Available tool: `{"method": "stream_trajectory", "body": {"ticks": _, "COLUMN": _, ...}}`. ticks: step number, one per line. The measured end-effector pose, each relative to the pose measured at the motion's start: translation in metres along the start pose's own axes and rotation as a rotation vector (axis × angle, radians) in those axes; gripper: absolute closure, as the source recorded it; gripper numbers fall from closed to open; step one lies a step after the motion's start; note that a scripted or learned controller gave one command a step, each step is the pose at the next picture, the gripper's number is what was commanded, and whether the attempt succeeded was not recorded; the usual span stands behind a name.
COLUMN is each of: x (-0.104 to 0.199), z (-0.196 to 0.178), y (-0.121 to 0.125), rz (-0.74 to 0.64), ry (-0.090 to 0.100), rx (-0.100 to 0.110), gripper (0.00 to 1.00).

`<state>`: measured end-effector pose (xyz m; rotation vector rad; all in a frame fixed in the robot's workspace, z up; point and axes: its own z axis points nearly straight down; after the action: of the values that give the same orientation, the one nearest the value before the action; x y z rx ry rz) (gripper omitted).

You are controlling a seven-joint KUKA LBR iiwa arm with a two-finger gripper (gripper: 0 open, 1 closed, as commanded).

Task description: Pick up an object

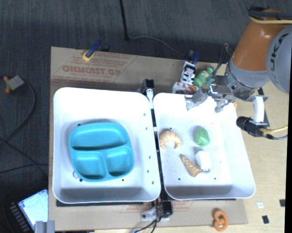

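Nearest, lower in right bin [239, 187]: cone [189, 165] touching white piece [203, 160]; above them croissant [169, 138] and green ball [201, 136]. Over far rim: gripper [205, 104], fingers spread, grasping nothing. Left bin [60, 134]: blue tray [101, 151].

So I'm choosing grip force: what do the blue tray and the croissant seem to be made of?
The blue divided tray looks like moulded hard plastic with a smooth, slightly glossy finish: uniform colour, rounded compartment walls, soft highlights. The croissant looks like a toy, probably plastic or rubber: its tan ridges are even and carry a slight sheen. Whether it is hard or soft cannot be told from here.
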<state>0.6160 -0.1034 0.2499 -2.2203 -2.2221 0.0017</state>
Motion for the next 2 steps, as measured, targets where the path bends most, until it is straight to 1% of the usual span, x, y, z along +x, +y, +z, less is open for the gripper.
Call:
{"method": "stream_trajectory", "body": {"ticks": 1, "x": 0.006, "z": 0.152, "y": -0.071, "rz": 0.001, "ry": 0.001, "rx": 0.003, "gripper": 0.00}}
{"method": "stream_trajectory", "body": {"ticks": 2, "x": -0.022, "z": 0.149, "y": -0.133, "rz": 0.002, "ry": 0.001, "rx": 0.002, "gripper": 0.00}}
